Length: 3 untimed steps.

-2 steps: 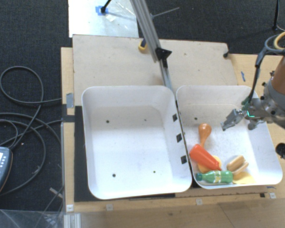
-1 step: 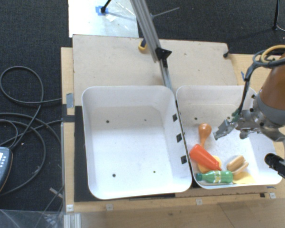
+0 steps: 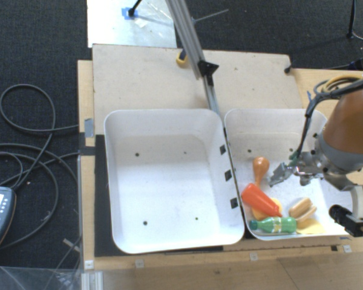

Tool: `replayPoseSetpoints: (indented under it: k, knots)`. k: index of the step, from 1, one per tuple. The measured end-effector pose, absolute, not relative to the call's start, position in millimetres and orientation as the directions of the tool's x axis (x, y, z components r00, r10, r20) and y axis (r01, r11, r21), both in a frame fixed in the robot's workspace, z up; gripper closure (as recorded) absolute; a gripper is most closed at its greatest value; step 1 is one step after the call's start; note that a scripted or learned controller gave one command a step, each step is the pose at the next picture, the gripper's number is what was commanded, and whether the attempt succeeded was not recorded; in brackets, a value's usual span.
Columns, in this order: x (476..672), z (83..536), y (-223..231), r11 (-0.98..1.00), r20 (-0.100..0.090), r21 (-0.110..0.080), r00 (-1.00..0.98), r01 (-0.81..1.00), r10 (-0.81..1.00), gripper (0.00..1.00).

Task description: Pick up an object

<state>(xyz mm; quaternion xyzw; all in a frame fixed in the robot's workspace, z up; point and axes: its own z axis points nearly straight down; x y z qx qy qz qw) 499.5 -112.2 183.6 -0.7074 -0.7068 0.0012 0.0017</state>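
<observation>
1. Your gripper hangs over the right bin, its fingers slightly parted with nothing between them.
2. Just left of the fingertips you see a small orange piece, near but apart from them.
3. Below it lies a red-orange carrot-like toy, resting against the bin's left wall.
4. At the front edge you find a green bottle lying on its side, with a hot dog bun just to its right.
5. The left bin sits beside, touching the right one.
</observation>
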Motion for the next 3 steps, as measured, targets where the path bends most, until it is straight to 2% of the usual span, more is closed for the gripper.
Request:
replayPoseSetpoints:
  k: [1,2,3]
  knots:
    - [501.5,124,-108,-0.002,-0.001,0.003,0.002,1.000,1.000,0.00]
    - [503.4,138,-110,-0.003,-0.005,0.011,0.003,1.000,1.000,1.00]
    - [496.3,196,-111,0.004,-0.002,0.007,-0.004,1.000,1.000,1.00]
